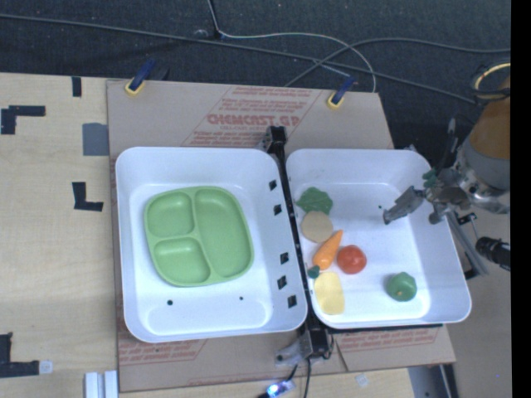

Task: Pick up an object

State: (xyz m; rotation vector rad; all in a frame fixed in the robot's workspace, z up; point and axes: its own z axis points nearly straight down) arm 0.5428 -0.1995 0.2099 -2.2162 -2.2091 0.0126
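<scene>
Objects for the task lie in the right bin [377, 168], and most of them are gathered along its left wall. A green broccoli-like piece [315, 199] is at the top of this group. Just below it there is a pale beige round piece [316, 225], and the two look to be touching. An orange carrot [328, 249] lies at a slant under the beige piece, and a red tomato [352, 259] sits just beside the thick end of the carrot. A yellow piece [329, 293] rests nearest to the front wall, close under the carrot. One green pepper [401, 286] stands apart from the others, near the front right corner of the bin.

The gripper [400, 206] is over the right part of this bin, near its right wall, and it is well apart from every object. One grey finger [401, 204] points to the left over bare white floor. I cannot tell from this view if the fingers are open or closed, but nothing is seen between them.

My judgement is that the step in hand is the approach: no object is picked yet. The next move calls for choosing one target and descending on it. The green pepper seems the easiest one, because it has free space on all sides. The pieces at the left wall are crowded, so the fingers could push a neighbour there.

The left bin [199, 160] holds a green divided plate [198, 235].
</scene>
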